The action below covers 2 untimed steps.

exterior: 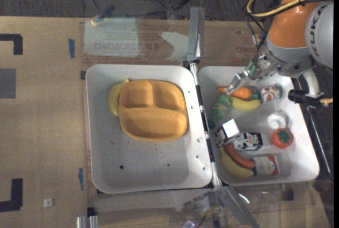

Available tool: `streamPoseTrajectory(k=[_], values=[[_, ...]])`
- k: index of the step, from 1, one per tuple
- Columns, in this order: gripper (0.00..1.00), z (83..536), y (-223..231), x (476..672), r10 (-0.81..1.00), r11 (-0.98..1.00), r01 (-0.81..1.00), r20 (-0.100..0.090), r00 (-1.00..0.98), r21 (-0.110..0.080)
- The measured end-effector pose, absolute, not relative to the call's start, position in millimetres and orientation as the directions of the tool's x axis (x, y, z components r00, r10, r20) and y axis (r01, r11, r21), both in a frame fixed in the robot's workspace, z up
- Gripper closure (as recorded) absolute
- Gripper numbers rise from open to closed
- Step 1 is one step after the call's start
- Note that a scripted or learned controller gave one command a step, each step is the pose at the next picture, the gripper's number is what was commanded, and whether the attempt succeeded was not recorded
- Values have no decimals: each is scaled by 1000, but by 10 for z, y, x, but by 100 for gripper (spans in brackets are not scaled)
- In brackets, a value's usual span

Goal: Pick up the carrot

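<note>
The carrot (242,93) lies in the right bin (310,168) near its far left corner. It is orange, with a green leafy top (221,108) pointing toward the bin's left wall. My gripper (238,81) hangs just above and behind the carrot's orange body, reaching in from the right under the orange-banded wrist (294,15). No object shows lifted off the bin floor.
A yellow banana (248,104) and a small can (269,94) lie right beside the carrot. Further forward are a white cube (230,128), a milk carton (248,141), a tomato (282,138), a sausage (239,158) and another can (265,164). The left bin (100,168) holds an orange divided plate (153,109).
</note>
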<state>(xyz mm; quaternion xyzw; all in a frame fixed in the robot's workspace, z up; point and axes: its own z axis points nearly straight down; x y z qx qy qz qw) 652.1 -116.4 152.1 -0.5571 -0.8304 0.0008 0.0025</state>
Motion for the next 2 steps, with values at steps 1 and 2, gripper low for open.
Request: streamPoseTrajectory(k=[1, 2], values=[[0, 1176, -1239, 6685, 886, 464, 886, -10, -464, 16], [0, 1074, -1452, 6696, 670, 743, 670, -3, -743, -8]])
